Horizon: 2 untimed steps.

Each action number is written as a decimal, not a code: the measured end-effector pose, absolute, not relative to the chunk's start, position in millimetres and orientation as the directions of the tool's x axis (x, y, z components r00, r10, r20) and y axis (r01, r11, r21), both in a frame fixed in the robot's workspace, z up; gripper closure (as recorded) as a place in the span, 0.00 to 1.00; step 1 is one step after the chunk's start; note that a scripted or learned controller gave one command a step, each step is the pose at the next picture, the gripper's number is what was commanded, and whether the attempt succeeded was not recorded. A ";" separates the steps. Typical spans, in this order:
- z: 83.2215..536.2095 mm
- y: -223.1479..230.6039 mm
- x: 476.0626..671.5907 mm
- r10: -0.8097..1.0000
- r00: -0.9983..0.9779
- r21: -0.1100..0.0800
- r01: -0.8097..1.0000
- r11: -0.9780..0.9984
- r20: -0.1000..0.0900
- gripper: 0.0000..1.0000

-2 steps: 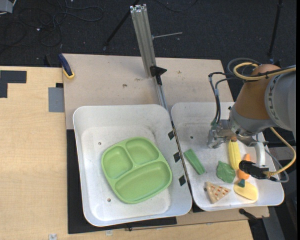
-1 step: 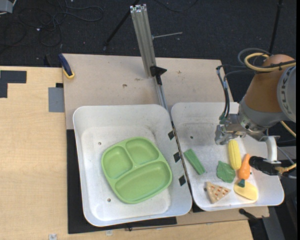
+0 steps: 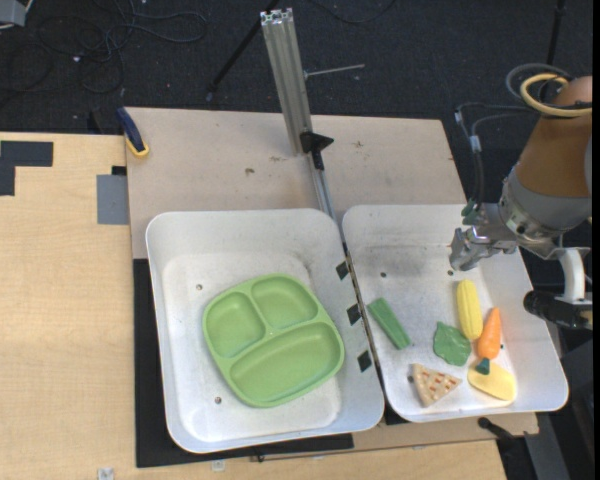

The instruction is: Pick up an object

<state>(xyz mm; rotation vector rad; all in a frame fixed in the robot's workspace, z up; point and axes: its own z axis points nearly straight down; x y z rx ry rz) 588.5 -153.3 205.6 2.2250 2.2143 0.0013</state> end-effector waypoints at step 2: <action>266.4 -106.8 594.0 1.000 -0.004 -0.003 1.000 0.004 0.002 1.00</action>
